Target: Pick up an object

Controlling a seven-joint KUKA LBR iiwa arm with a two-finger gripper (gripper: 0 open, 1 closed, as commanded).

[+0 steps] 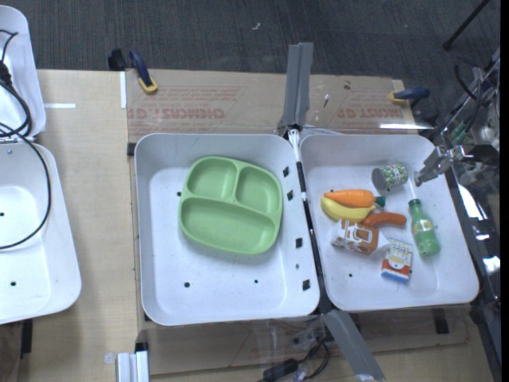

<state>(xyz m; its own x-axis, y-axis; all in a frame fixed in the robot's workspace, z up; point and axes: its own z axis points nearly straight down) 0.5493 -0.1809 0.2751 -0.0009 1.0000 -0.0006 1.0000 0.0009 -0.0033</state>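
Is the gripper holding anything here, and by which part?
Nothing is held. The gripper sits at the right bin's far right edge, beside the small can.

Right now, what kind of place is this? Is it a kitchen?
Probably not a kitchen, more likely a robot test bench. Two white bins sit side by side on a board with clamps, holding a green tray and toy food like a banana.

This looks like a robotics lab or test bench. Two white bins [227, 309] sit side by side on a cardboard-covered bench [207, 106] held by clamps [141, 72], over dark carpet. Loose cables [24, 118] run at the left, and what may be rig hardware [477, 134] stands at the right.
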